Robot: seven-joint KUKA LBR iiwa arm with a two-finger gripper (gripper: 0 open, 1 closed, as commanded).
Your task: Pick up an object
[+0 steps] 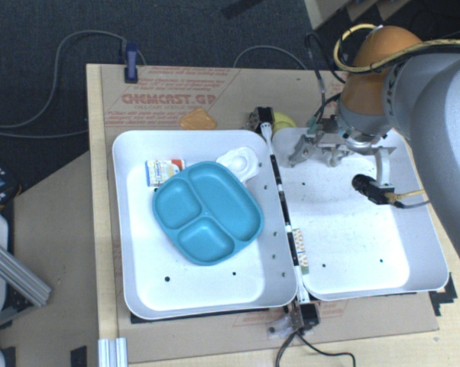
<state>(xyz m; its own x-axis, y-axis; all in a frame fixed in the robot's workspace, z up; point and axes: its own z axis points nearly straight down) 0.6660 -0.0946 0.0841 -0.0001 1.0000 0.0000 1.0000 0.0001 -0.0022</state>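
A blue divided plate (207, 211) lies in the middle of the left bin (142, 281). Behind it at the left lies a small white carton with a coloured label (163, 170). A white cup-like piece (239, 162) rests against the plate's far right edge. My gripper (319, 156) hangs over the far left corner of the right bin (367, 270), below the orange band (375, 56). Its fingers (297, 156) are spread open with nothing between them. It is well apart from the objects in the left bin.
Behind the bins on the bench lie an orange item (198, 118), a yellow item (282, 121) and a small black part (260, 116). A black connector with a cable (371, 189) hangs off the wrist over the right bin. The bins' shared rim (283, 212) runs between them.
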